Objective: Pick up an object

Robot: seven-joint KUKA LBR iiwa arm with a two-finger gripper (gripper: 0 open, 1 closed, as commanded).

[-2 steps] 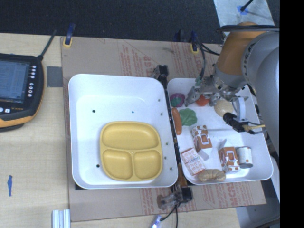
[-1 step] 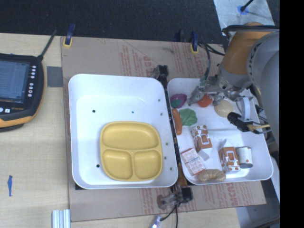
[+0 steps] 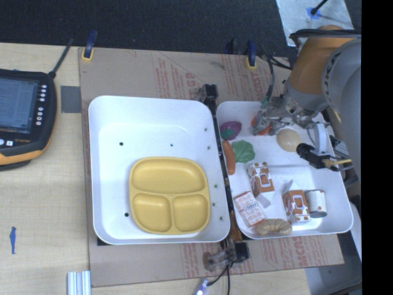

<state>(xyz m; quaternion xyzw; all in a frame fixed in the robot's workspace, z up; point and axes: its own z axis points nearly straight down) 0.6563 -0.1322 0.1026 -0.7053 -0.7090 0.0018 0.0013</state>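
Gripper [image 3: 265, 123] sits low over the far part of the right bin [image 3: 344, 226], hanging from the grey arm [image 3: 344, 78] with its orange band [image 3: 310, 57]. From my seat I cannot tell how wide it stands, because the wrist hardware covers it, and I see nothing clearly caught in it.

Just left of it lies a purple piece [image 3: 231, 129], and just right of it a pale round object [image 3: 287, 140]. Near the bin's left wall an orange carrot-shaped toy [image 3: 228, 157] lies with its long axis running from the far side toward the near side, beside a green leafy piece [image 3: 244, 150].

Toward the middle, a small orange-and-white carton [image 3: 260, 178] lies tilted. A second carton [image 3: 296, 205] lies touching a metal can [image 3: 315, 203] that is on its side. A flat packet [image 3: 249, 208] and a brown pastry [image 3: 274, 227] rest near the front rim, the pastry's length running left to right.

I see a yellow divided tray [image 3: 169, 195] in the left bin [image 3: 104, 121].
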